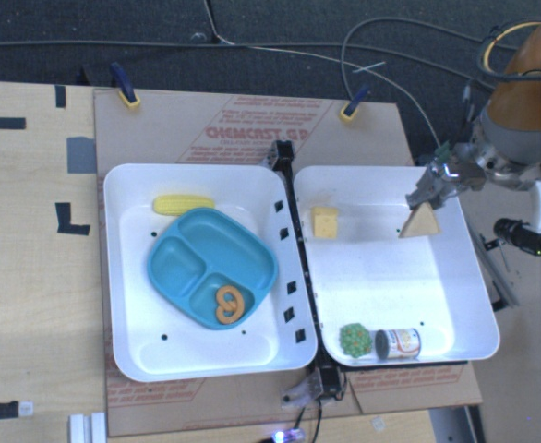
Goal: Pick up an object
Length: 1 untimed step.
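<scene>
My gripper (426,200) hangs over the far right part of the right bin (381,275). A tan wedge (422,223) sits at its fingertips, its narrow top pinched between the dark fingers, and the gripper is shut on it. In the same bin a yellow cube (325,222) lies near the far left corner. A green bumpy ball (354,339) and a small can on its side (398,343) lie along the near wall.
The left bin (127,247) holds a blue divided plate (206,257) with an orange pretzel (229,304) in one compartment, and a yellow corn cob (183,205) behind the plate. Black clips run along the divider between the bins (294,257). Cables hang behind the bench.
</scene>
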Each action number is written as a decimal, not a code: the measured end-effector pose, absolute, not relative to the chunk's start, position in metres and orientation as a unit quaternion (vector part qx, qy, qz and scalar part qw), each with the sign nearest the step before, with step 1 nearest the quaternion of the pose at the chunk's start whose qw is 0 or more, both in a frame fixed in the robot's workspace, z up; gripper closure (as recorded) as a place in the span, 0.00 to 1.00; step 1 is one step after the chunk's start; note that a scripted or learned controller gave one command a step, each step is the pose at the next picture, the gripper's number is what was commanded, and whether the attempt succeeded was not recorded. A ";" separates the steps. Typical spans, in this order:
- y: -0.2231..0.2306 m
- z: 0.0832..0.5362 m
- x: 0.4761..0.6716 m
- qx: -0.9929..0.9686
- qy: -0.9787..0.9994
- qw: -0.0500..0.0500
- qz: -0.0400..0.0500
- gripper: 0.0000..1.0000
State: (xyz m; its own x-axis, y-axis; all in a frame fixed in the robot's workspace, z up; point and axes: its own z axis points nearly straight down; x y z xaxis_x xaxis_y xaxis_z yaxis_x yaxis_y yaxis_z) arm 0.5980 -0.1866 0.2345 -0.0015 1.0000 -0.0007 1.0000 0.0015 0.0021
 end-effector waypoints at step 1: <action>-0.135 0.224 0.603 0.705 0.709 -0.001 0.000 1.00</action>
